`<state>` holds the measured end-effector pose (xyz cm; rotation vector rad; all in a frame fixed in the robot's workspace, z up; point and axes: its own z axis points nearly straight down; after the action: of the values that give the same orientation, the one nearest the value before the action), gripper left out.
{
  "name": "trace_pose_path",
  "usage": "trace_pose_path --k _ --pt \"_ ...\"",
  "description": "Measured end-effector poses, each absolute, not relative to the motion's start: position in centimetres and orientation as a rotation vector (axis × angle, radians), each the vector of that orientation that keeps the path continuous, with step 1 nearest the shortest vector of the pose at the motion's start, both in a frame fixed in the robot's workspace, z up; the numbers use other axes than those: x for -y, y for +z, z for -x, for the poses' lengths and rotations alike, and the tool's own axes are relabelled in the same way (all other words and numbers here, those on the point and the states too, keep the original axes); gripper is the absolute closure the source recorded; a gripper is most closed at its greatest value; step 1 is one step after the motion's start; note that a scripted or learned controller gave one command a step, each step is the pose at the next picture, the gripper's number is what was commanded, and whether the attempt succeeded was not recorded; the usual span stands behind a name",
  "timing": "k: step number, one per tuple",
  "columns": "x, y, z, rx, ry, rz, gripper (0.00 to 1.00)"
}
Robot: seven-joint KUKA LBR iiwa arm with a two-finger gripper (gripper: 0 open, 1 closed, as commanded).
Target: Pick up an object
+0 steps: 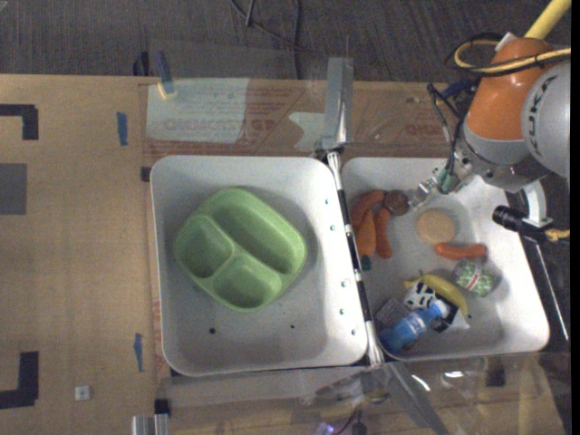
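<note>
The right bin [524, 329] holds several small things. Orange sausage-shaped pieces [372, 223] lie at its left wall beside a small brown lump [396, 201]. A tan round disc [436, 227] sits in the middle, with an orange piece [460, 251] just below it. Nearer the front are a green-and-white ball [478, 280], a yellow banana [446, 290], a black-and-white toy [420, 297] and a blue bottle [410, 328]. My gripper [432, 189] hangs over the bin's back part, just above the disc and right of the brown lump. Nothing is visibly held in it.
The left bin [181, 333] holds a green divided plate [240, 247]. A metal divider [349, 243] runs between the two bins. A clear sheet [236, 116] lies on the bench behind them. The grey and orange arm [512, 107] stands over the back right corner.
</note>
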<state>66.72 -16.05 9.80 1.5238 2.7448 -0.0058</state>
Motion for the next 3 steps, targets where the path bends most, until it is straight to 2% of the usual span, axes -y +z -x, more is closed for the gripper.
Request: trace_pose_path --k 1,2,3 --pt "16.0 9.7 -66.6 -2.749 -0.008 -1.526 0.00" --pt "20.6 21.4 -65.5 -2.786 0.001 -1.432 0.00" --pt "22.4 8.6 -56.3 -2.788 0.002 -1.439 0.00"
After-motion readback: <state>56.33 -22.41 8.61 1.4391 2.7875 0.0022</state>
